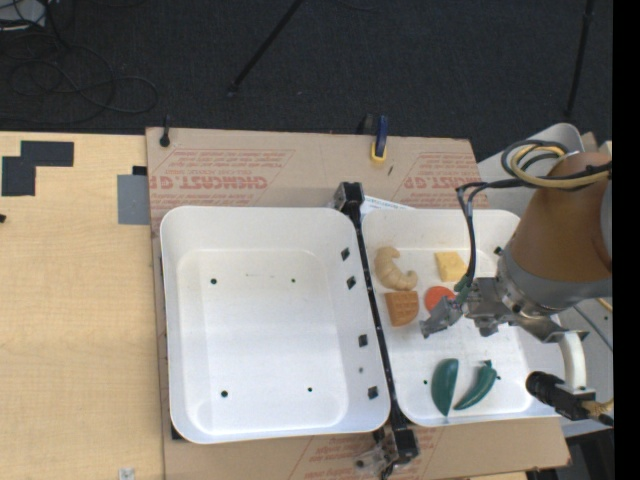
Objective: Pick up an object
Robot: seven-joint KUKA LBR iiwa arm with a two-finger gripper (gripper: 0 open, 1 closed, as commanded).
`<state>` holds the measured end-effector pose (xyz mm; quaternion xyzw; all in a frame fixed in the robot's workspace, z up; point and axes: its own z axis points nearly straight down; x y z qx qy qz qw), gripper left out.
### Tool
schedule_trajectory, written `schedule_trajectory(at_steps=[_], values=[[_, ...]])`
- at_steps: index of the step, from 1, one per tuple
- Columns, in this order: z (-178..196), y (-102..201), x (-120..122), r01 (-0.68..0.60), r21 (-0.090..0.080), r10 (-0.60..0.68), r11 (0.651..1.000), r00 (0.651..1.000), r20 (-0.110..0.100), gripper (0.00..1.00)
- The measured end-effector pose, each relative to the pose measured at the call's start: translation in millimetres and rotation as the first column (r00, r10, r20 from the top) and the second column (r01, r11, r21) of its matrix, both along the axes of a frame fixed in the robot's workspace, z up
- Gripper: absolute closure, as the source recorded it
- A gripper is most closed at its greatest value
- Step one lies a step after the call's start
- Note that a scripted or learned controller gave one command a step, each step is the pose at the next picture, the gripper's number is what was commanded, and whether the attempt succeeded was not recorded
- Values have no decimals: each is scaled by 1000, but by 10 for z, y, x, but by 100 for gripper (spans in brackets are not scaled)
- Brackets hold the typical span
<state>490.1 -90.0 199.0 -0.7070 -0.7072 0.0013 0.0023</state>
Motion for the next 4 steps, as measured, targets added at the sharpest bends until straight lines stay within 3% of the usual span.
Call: schedule_trajectory(at_steps=[1, 2, 3, 4], values=[[-965, -592, 776, 1, -3, -1, 1000, 1000, 0, 0], [-815, -594, 760, 8, 0, -8, 1000, 1000, 0, 100], [-1095, -149, 823, -1, -3, 1, 1000, 1000, 4, 100], [-1092, -211, 819, 4, -14, -3, 1000, 1000, 9, 0]])
